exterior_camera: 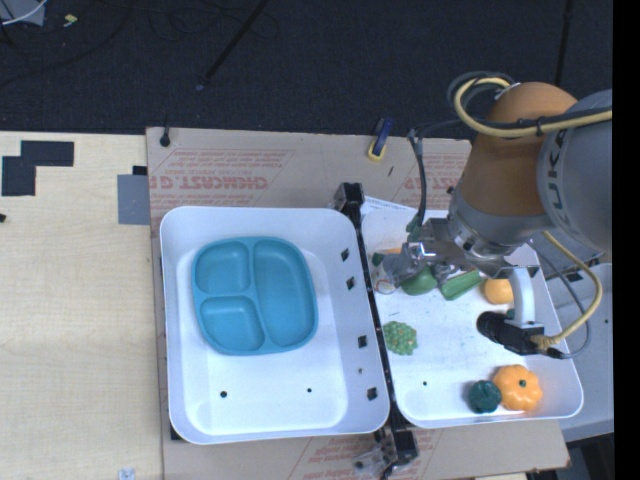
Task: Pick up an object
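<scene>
My gripper (422, 260) is low in the right bin (440, 408), near its far left part. Just below it lies a green piece (419, 281), and a second green piece (461, 286) lies to its right. Whether either one is held cannot be made out. A small orange-yellow thing (497, 291) sits beside the wrist. A bumpy green ball (400, 337) rests near the bin's left wall. An orange pumpkin-like toy (518, 388) and a dark teal lump (484, 396) lie at the near right corner.
The left bin (200, 398) holds a blue divided plate (254, 296). A black clamp strip (372, 318) runs between the two bins. The arm's orange band (510, 158) looms over the right bin's far side.
</scene>
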### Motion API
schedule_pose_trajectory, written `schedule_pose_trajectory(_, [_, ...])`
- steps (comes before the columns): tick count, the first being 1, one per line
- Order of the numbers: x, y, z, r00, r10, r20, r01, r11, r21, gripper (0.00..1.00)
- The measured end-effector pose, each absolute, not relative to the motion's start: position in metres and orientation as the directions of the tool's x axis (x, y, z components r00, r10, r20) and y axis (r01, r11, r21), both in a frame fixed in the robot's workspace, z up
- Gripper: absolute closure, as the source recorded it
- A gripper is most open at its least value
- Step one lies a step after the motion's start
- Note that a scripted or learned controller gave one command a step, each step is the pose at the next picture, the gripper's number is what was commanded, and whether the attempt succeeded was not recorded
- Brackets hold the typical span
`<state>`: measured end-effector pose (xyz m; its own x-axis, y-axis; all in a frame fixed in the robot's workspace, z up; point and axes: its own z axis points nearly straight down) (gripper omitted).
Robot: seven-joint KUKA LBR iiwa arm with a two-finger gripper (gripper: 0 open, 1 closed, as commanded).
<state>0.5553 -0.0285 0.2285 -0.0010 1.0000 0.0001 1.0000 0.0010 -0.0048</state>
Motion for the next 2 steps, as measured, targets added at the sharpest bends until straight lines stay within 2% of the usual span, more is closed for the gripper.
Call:
schedule_pose_trajectory(1, [0.5702,-0.0336,0.2179,0.0,1.0,-0.001,1.0,0.0,-0.003,1.0])
schedule_pose_trajectory(2, [0.5635,-0.0333,0.217,0.0,1.0,0.0,1.0,0.0,-0.005,1.0])
